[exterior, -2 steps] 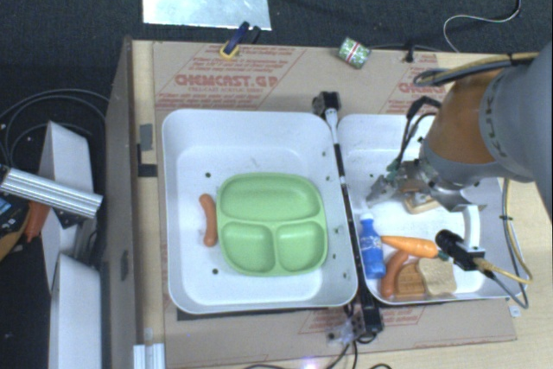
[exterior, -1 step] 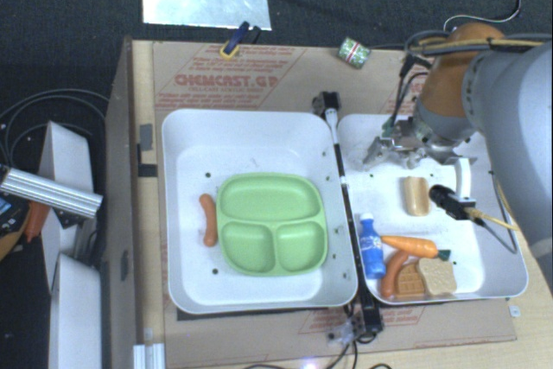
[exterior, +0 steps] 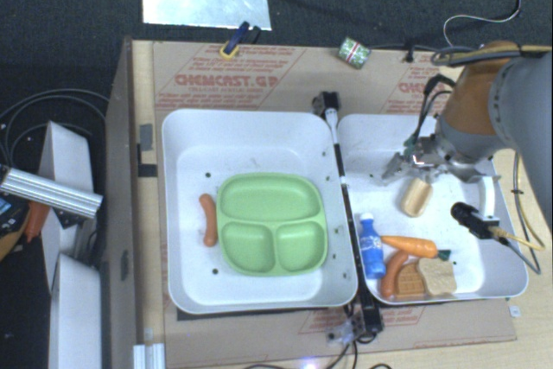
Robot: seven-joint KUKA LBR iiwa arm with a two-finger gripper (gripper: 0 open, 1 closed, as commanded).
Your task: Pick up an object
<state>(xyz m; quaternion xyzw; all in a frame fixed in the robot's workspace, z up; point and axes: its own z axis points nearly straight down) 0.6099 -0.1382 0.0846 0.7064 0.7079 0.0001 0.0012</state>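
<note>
At the near edge of the right bin (exterior: pixel 510 276) lie a slice of brown bread (exterior: pixel 437 276) and, just beside it on the left, a reddish sausage (exterior: pixel 394 272). An orange carrot (exterior: pixel 409 246) lies across just behind them, and a blue bottle (exterior: pixel 371 244) lies along the bin's left wall. Farther back in this bin a tan cylinder (exterior: pixel 416 196) lies on the floor, apart from the carrot. The gripper (exterior: pixel 421 166) hangs directly behind the cylinder, its fingers spread wide to left and right with nothing between them. The cylinder's far end sits just under the gripper's middle, though whether they touch I cannot tell. In the left bin (exterior: pixel 186 186) a green divided plate (exterior: pixel 272 220) takes the middle, with a second sausage (exterior: pixel 208 220) just beside its left rim
</note>
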